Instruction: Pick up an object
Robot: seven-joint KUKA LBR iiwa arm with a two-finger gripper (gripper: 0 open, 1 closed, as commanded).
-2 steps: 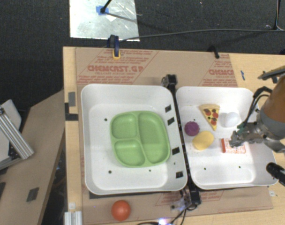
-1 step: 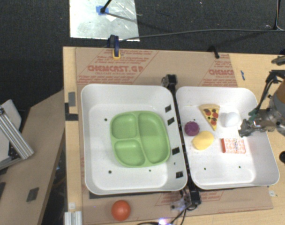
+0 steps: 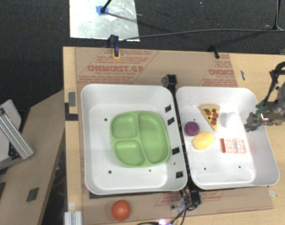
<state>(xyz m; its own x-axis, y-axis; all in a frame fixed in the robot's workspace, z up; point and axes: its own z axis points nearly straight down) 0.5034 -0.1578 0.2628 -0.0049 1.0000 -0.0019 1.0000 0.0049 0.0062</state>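
Note:
The right bin holds a pizza slice, a purple plum-like ball, a yellow lemon-shaped piece, a red-and-white packet and a pale white object. My gripper hangs over the right bin's right rim, to the right of the white object and above the packet. Nothing shows between its fingers.
The left bin carries a green divided plate. An orange ball lies on the bench in front of the left bin. Black clips line the seam between the bins. A metal frame stands at the far left.

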